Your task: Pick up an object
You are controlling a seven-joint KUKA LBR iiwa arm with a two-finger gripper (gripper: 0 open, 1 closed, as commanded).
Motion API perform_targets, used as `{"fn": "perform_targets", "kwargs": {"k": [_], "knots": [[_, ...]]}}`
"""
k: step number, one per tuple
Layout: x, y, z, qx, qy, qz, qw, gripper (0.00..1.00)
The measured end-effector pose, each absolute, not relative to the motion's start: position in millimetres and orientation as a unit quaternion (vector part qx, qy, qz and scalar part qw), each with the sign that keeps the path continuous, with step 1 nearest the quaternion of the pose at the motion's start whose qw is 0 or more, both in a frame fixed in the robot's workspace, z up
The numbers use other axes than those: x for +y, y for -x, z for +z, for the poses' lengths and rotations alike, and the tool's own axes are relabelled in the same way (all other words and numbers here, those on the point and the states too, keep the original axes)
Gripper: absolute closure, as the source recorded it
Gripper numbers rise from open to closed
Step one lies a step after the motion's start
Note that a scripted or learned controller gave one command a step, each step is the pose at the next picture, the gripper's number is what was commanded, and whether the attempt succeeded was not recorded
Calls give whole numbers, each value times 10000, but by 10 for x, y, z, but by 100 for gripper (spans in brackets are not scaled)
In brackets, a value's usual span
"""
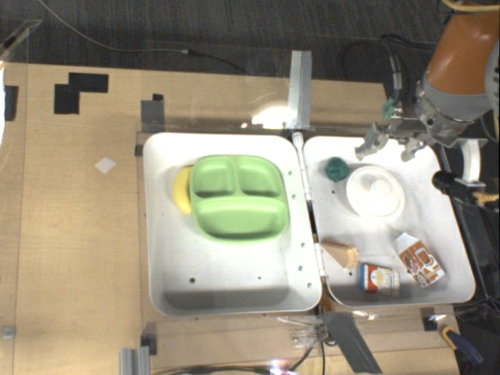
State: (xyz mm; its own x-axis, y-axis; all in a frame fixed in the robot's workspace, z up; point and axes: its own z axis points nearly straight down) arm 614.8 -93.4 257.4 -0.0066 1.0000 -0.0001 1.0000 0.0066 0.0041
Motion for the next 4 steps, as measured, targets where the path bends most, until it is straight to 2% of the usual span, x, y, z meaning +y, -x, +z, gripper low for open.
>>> {"fn": "perform_targets", "kwargs": {"k": [1, 2, 3, 4], "knots": [[-1079, -6163, 2259, 7686, -6398, 16, 24, 0], [-866, -6489, 1039, 7565, -6540, 19, 26, 0], [-820, -6704, 2596, 7470, -6648, 27, 38, 0], [-1031, -6590, 1386, 7384, -6744, 9, 14, 0]]}}
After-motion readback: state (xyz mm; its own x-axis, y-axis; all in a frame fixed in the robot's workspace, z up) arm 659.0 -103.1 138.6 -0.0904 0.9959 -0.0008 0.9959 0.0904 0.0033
